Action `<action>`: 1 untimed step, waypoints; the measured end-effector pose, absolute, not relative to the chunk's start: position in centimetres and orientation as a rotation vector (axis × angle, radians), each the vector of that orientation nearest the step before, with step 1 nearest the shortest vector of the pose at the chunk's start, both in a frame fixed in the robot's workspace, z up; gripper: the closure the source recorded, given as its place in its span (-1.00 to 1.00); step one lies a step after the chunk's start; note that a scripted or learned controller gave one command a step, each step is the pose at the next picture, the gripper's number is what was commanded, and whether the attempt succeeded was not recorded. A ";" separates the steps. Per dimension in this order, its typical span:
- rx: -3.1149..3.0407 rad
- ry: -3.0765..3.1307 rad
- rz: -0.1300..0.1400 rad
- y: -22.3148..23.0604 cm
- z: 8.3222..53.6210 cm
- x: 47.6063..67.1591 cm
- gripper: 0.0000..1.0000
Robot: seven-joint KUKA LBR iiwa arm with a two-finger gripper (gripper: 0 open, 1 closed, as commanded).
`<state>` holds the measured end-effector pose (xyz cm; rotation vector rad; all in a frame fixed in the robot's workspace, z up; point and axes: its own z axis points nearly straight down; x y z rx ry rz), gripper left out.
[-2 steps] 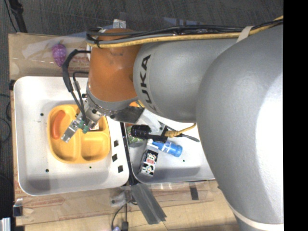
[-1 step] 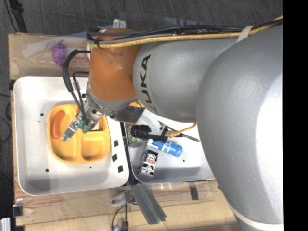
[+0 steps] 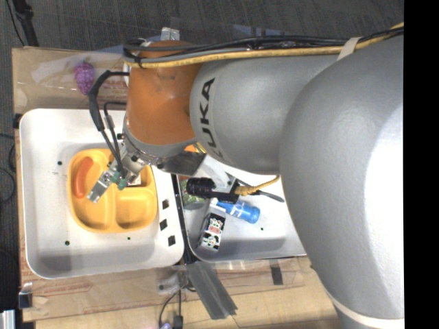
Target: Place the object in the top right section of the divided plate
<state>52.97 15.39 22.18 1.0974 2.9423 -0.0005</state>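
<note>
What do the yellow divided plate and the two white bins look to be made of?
Yellow divided plate: likely moulded plastic with a smooth, slightly glossy finish, going by its rounded ridges and soft highlights. Left white bin and right white bin: probably matte plastic, with uniform colour and rounded corners; coated metal can't be ruled out.

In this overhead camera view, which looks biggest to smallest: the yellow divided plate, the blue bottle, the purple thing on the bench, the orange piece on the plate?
1. yellow divided plate
2. blue bottle
3. purple thing and orange piece: alike, too close to rank.
</note>
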 end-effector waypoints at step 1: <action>1.097 2.942 0.000 15.4 22.2 53.0 -1.00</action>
